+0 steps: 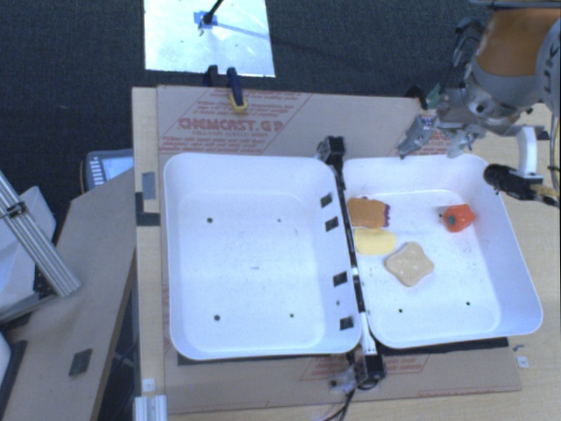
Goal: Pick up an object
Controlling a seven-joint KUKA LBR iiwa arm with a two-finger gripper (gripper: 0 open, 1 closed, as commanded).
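Four small objects lie in the right bin [513, 301]. An orange-brown block with a purple edge [368, 212] rests near the divider, with a flat yellow piece [375, 243] just below it. Touching the yellow piece's lower right is a beige toast-shaped piece [409, 264]. A small red-orange object with a green top [457, 217] lies apart, toward the bin's right wall. My gripper [436, 142] hangs above the bin's far rim, well behind all of them. Its fingers are spread open with nothing between them.
The left bin [254, 253] adjoins the right one along a row of black clips [337, 226]. Both stand on a cardboard sheet [289, 121]. A yellow and blue clamp [235, 90] sits at its far edge, a shiny metal plate [208, 24] beyond.
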